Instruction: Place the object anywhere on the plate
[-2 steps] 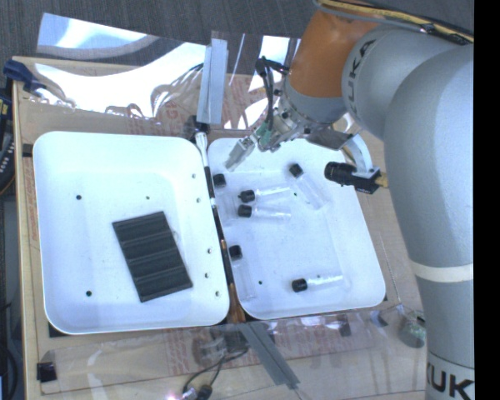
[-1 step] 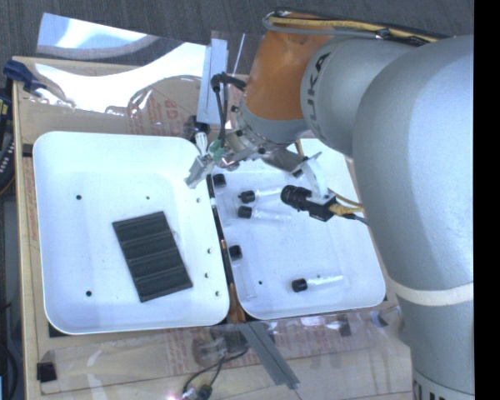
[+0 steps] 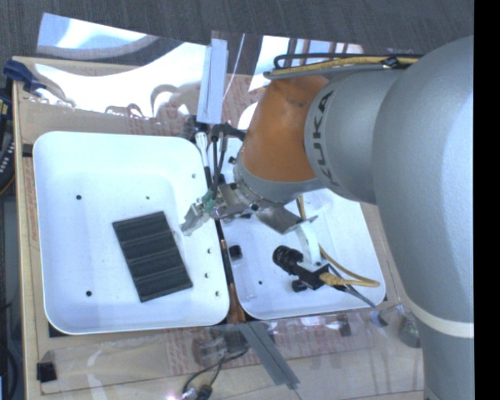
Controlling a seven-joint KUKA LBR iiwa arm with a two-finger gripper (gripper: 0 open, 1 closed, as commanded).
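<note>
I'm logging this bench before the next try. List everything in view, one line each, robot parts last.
Left bin: 1, white, left half of the bench.
Right bin: 1, white, beside the left bin, largely under the arm.
Ribbed plate: 1, dark grey, lying flat in the left bin, toward its near side.
Small block: 1, black, in the right bin close to its left wall.
Bench: 1, pale wood, under both bins.
Arm: 1, grey with an orange band, reaching in from the right.
Claw: 1, metallic, over the left bin's right edge.
</note>
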